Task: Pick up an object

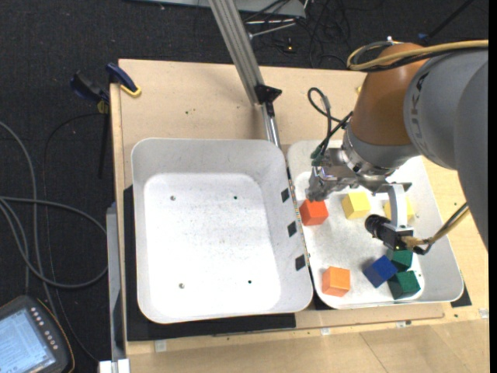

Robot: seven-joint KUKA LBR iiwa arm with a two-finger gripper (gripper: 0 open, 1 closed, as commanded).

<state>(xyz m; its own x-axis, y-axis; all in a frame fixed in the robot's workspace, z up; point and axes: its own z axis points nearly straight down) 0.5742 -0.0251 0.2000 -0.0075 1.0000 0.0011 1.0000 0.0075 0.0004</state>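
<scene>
The right bin (439, 275) holds several small blocks. A red-orange cube (314, 212) lies near its left wall, directly under my gripper (318, 189), which hangs low over the bin's upper left part and looks to be touching or just above the cube. A yellow cube (357, 203) sits to the right of the gripper. At the bin's front lie an orange cube (336, 280), a blue cube (380, 271) and a green cube (404, 284). The wrist and its cables hide part of the bin's far side.
The left bin (155, 208) stands beside the right one, their walls meeting just left of the gripper. A slanted metal pole (242, 49) runs from the top of the view down to the bins' shared far corner. A clamp (116, 80) sits at the bench's far left corner.
</scene>
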